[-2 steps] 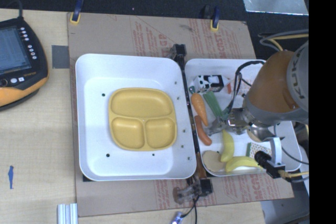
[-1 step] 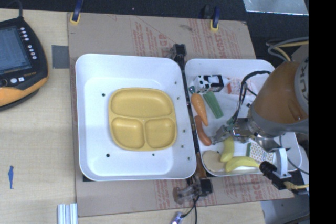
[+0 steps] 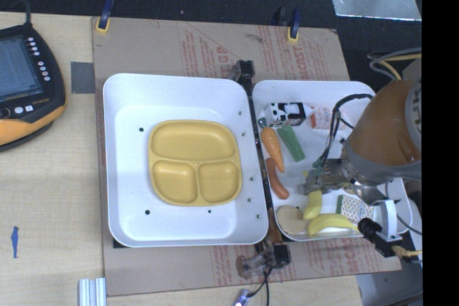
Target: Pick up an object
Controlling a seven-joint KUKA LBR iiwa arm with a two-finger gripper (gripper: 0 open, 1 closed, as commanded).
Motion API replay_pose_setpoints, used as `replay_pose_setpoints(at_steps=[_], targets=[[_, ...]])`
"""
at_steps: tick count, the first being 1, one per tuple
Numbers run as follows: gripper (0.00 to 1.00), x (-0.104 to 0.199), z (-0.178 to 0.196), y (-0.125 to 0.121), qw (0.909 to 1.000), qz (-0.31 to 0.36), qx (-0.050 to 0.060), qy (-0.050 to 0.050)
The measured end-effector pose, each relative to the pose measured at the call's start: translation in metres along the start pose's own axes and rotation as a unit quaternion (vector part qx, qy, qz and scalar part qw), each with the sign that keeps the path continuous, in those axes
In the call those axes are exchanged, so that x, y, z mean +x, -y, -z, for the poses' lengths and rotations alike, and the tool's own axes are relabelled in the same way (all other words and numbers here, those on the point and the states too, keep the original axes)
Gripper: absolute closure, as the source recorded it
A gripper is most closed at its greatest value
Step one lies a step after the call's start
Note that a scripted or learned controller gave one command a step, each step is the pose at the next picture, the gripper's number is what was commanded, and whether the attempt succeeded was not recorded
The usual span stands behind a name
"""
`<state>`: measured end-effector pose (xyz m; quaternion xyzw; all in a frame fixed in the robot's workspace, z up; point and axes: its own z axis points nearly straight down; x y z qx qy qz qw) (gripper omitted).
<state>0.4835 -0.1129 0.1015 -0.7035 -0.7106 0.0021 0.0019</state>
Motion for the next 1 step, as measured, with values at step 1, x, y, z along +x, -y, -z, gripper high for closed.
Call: replay_pose_setpoints(at_steps=[1], targets=[[1.0, 0.0868, 0.0907, -0.0407, 1.0, -0.002, -0.002, -0.001]])
